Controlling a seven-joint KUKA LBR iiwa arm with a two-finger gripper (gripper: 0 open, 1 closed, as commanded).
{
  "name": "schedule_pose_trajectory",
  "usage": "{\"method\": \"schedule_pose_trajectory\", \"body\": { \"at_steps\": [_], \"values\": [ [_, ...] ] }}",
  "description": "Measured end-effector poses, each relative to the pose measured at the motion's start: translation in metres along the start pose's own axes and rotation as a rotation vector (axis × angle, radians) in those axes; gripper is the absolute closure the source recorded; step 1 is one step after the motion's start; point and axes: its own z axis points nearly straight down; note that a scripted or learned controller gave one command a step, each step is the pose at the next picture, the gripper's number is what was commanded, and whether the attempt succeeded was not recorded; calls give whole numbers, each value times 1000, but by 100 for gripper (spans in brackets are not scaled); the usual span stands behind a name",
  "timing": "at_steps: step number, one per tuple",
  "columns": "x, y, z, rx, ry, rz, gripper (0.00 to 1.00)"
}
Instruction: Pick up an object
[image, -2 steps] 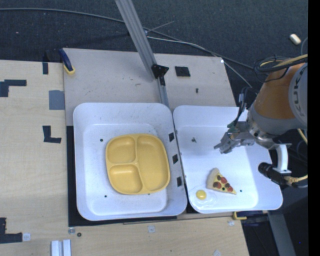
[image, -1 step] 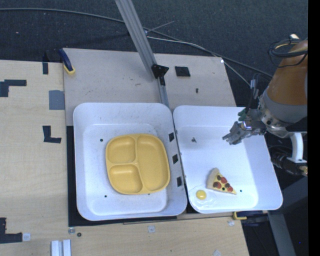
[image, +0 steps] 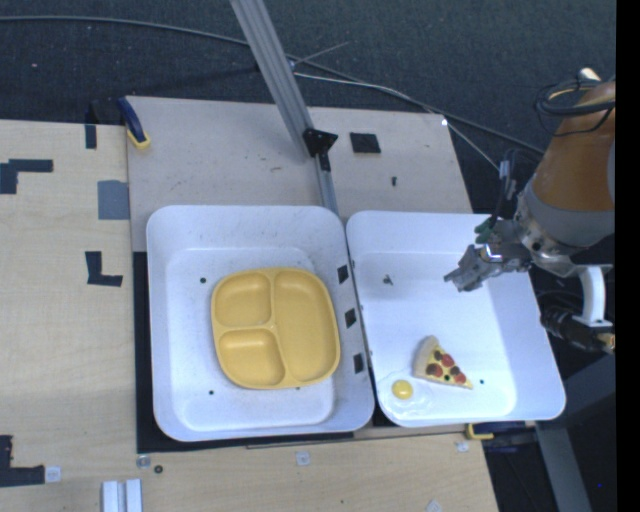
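Note:
A toy pizza slice (image: 441, 364) lies flat near the front of the right white bin (image: 400, 240). A small yellow round piece (image: 402, 390) sits at that bin's front left corner, just left of the slice. My gripper (image: 467, 274) hangs over the right side of the same bin, behind and to the right of the pizza slice, with nothing visible between its fingers. The arm, with its orange band (image: 580, 150), comes in from the right edge.
The left white bin (image: 170, 240) holds a yellow divided plate (image: 274, 327) with three compartments. A metal pole (image: 285, 80) slants down to the gap between the bins. Cables run across the dark floor at the back.

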Motion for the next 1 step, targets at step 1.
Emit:
{"method": "schedule_pose_trajectory", "body": {
  "at_steps": [1],
  "values": [
    [56, -19, 7, 2, 0, -4, 100]
  ]
}}
